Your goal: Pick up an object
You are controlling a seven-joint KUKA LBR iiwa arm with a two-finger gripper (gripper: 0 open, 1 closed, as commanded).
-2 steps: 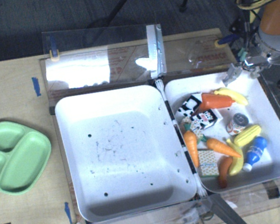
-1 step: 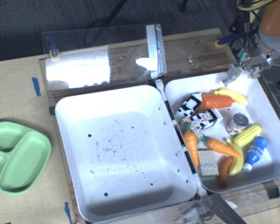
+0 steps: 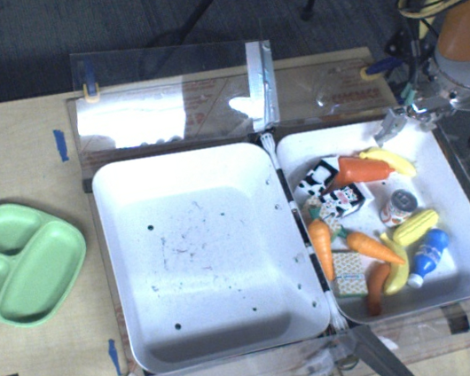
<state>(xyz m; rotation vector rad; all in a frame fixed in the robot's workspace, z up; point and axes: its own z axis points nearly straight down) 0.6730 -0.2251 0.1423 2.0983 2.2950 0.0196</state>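
White left bin lies bare; toys crowd right bin

Glossy plastic bins, wood bench

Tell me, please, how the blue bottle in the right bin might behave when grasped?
The blue bottle looks rounded and smooth, so it may slip or roll. It leans against a banana, which could shift with it. It seems small, probably light.
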